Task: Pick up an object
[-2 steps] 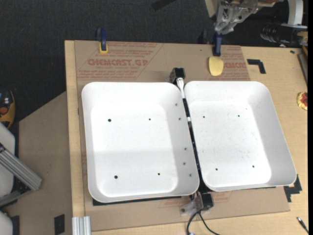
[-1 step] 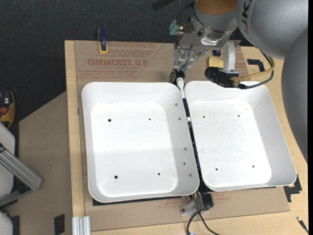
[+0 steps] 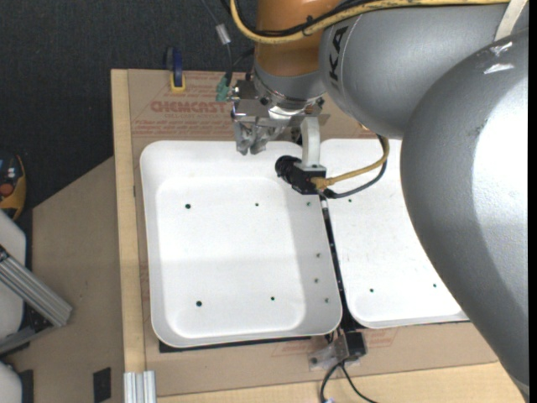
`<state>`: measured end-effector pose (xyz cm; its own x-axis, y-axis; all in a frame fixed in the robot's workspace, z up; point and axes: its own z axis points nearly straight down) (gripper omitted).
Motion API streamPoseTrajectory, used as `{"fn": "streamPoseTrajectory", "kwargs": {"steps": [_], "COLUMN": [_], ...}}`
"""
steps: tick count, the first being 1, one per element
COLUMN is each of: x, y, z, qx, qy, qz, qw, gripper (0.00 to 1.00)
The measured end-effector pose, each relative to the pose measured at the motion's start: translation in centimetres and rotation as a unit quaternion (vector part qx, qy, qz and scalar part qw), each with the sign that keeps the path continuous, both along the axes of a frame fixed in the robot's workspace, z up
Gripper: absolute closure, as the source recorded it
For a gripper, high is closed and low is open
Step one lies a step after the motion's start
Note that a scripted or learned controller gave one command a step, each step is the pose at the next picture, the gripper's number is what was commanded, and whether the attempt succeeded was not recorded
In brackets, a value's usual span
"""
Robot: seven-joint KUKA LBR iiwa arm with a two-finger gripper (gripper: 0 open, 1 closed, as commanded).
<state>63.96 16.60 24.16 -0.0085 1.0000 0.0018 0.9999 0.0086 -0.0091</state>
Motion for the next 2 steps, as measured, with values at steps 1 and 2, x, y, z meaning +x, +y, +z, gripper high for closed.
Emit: {"fn": "streamPoseTrajectory", "kwargs": {"steps": [1,2], "x": [-1.3,0.5], "y": [-3.2,1.6], "z": [5.8,0.0], "qx": [-0.0007,-0.0007], "qy": [-0.006,-0.003], "qz": [-0.005,-0.003], "qw": [1.0000,1.0000], "gripper": [1.00,1.00]}}
